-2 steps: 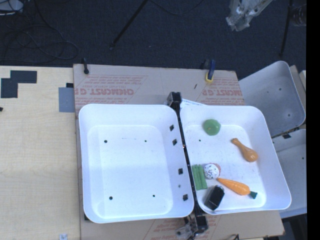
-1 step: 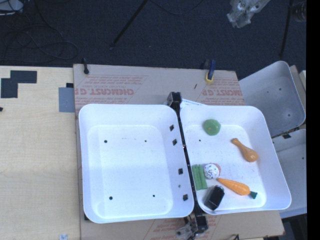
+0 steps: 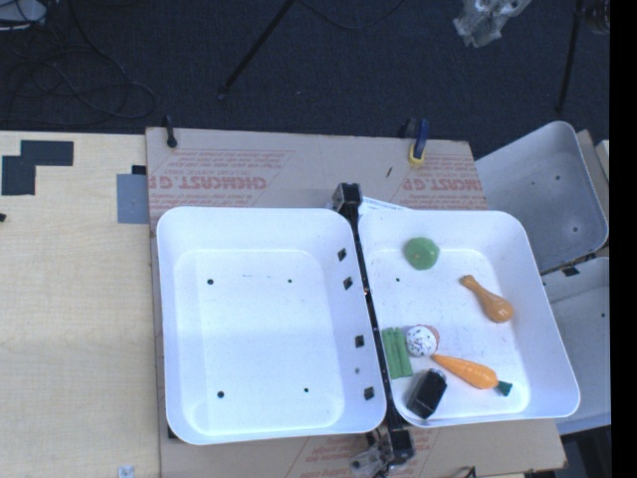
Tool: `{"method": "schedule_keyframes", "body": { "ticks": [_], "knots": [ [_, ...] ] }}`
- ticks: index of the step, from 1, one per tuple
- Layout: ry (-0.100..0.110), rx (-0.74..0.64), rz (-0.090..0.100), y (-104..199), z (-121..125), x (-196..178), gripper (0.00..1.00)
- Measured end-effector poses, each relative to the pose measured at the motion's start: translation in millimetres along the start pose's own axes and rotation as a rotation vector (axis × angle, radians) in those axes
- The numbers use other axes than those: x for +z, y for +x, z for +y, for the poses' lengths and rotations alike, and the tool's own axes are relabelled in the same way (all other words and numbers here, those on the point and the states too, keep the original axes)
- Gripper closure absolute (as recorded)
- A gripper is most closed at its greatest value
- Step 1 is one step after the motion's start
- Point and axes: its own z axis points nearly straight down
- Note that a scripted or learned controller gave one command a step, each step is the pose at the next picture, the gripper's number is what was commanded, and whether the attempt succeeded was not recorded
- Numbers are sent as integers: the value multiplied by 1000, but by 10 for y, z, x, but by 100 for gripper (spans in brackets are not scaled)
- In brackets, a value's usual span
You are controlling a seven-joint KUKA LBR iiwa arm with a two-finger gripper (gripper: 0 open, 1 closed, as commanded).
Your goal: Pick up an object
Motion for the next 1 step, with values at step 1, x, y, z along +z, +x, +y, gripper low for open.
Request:
{"method": "schedule_keyframes", "body": {
  "ticks": [1],
  "knots": [
    [-13, -5, -1, 14, 13, -93, 100]
  ]
}}
